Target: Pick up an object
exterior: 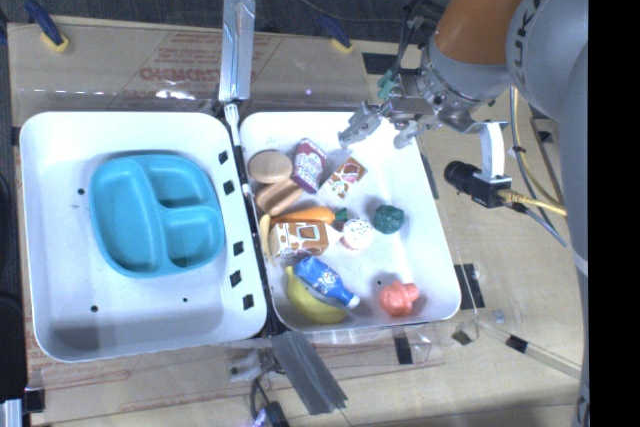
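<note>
On the left side of the frame sits the left bin [50, 215], white & shallow. A blue tray [155, 212] w/ three sections lies flat in it, a bit left of the bin's middle.

Just right of centre is the right bin [425, 215], touching the left one along a shared edge. It's full of toy food. Near its upper left lies a round brown bun [268, 165], w/ a tan sausage-like piece [280, 197] just under it. Beside the bun stands a dark red packet [308, 164], tilted. Next to that, a small red & white box [347, 176]. Lower, in the middle, a brown & white carton [300, 237] lies w/ an orange carrot shape [312, 214] along its top. A white cupcake [357, 234] & a dark green lump [389, 218] sit right of it. At the bottom, a yellow banana [310, 305] has a blue bottle [326, 282] resting on it. A pink toy [399, 297] sits lower right.

The gripper [381, 130] hangs over the bin's top edge, upper right of centre. Its two fingers are spread apart, pinching nothing. The red & white box is just below it, not touching
</note>
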Action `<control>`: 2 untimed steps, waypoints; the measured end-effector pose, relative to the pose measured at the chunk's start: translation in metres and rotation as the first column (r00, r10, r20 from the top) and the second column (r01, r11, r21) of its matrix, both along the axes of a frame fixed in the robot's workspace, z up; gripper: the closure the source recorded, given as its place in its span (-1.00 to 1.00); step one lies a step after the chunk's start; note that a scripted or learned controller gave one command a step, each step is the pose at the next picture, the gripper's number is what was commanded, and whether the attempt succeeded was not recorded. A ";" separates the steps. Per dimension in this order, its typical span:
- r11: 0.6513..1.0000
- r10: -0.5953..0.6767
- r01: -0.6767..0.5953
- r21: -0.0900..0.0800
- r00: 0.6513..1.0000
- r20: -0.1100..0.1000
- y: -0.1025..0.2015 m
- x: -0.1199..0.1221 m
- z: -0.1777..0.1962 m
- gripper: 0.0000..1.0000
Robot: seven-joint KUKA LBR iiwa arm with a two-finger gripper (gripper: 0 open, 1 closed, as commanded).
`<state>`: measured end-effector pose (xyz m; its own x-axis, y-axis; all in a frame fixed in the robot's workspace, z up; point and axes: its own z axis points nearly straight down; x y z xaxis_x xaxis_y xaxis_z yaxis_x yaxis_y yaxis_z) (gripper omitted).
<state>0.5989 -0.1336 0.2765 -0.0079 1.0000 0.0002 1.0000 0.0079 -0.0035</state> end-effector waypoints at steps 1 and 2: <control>0.999 -0.040 0.040 0.001 0.999 -0.010 0.023 -0.039 -0.121 -1.00; 0.987 0.159 -0.159 0.002 0.987 -0.001 -0.004 -0.041 -0.185 -1.00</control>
